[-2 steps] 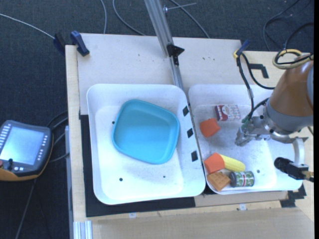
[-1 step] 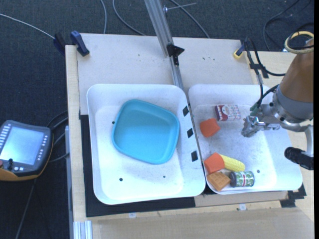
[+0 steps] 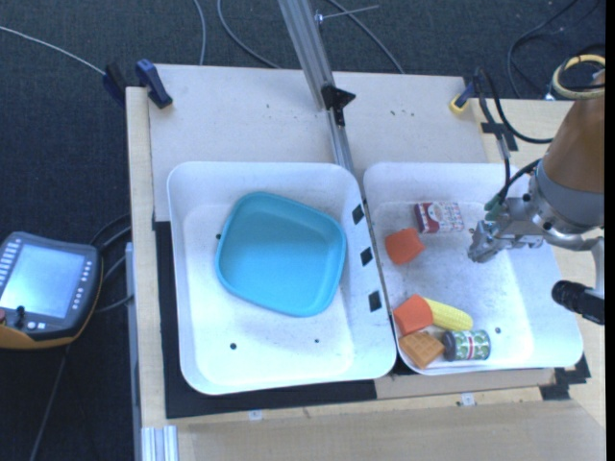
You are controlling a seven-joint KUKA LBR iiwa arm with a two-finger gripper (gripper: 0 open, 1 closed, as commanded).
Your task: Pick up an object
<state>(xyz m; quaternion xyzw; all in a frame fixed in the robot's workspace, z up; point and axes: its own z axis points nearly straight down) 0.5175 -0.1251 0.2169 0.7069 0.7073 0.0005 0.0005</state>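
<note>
My gripper (image 3: 479, 250) hangs over the right bin (image 3: 538, 286), in its upper right part, with the fingers pointing down. Nothing shows between them. To its left lie a red-and-white carton (image 3: 439, 218) and an orange block (image 3: 405, 247), both apart from the gripper. Near the bin's front edge sit a red-orange block (image 3: 413, 313), a yellow corn cob (image 3: 449, 313), a small green-labelled can (image 3: 468, 345) and an orange waffle-like piece (image 3: 421, 350).
The left bin (image 3: 192, 257) holds a blue square plate (image 3: 282, 254). A metal pole (image 3: 306, 36) slants down to the divide between the bins. A teach pendant (image 3: 43, 286) lies off the bench at the left. Cables run across the dark floor.
</note>
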